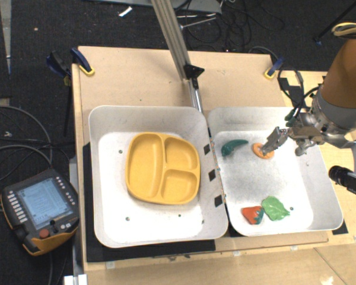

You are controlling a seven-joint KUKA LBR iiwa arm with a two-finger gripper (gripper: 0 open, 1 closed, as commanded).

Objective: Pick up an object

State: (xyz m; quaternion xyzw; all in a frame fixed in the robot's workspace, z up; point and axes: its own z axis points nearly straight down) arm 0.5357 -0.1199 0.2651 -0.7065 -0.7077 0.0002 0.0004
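Red and green toys (266,211) lie well below the end effector (288,142). End effector spread, one finger (275,141) touching an orange piece (263,151); teal toy (233,146) just left.

fixed overhead camera, slanted, both bins (107,123)

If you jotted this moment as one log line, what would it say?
tool: over right bin, at orange piece | grasp: unclear | teal piece, green piece: right bin | yellow plate: left bin
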